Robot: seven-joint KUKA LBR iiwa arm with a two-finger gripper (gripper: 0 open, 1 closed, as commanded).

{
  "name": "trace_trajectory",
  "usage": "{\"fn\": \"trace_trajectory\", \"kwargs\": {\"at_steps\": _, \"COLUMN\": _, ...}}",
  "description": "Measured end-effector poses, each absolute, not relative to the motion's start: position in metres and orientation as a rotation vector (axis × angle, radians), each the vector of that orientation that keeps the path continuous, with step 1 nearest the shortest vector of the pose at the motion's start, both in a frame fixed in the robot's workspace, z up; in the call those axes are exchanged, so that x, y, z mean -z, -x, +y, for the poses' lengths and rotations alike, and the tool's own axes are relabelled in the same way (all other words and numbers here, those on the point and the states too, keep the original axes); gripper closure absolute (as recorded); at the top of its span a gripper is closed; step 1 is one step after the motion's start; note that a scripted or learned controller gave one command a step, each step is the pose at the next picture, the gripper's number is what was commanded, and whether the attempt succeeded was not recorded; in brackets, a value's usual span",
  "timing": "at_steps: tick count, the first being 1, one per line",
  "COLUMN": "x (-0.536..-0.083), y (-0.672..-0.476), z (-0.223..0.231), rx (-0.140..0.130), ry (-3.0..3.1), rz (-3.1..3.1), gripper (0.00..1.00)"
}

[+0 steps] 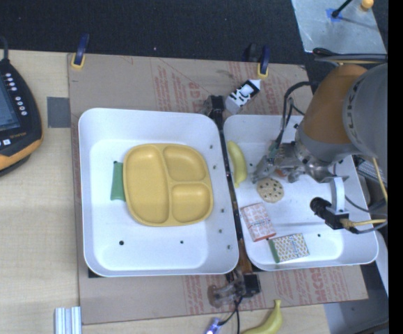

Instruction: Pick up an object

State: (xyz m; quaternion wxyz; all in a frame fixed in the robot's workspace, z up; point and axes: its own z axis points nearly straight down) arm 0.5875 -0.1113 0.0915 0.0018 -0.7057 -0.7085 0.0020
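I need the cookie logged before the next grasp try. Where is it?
The cookie lies in the right bin, just below the gripper, right of the banana.

Yellow tray (166,184) smooth matt plastic; bins (104,249) glossy white plastic; bench (27,256) pale wood.

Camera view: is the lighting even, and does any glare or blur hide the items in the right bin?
Camera view: lighting is soft and even, with faint shadows inside the left bin. The white right bin looks bright but not blown out. The cookie and patterned packet read softly at this resolution; the gripper is a cluttered, indistinct patch.
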Motion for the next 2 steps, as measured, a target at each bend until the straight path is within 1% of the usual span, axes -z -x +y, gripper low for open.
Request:
{"fn": "trace_trajectory", "kwargs": {"at_steps": 1, "x": -0.1025, "y": -0.5881, "z": -0.1124, "rx": -0.008, "ry": 2.212, "rz": -2.226, "gripper": 1.00}}
{"fn": "trace_trajectory", "kwargs": {"at_steps": 2, "x": -0.1025, "y": -0.5881, "z": -0.1123, "rx": -0.008, "ry": 2.212, "rz": -2.226, "gripper": 0.00}}
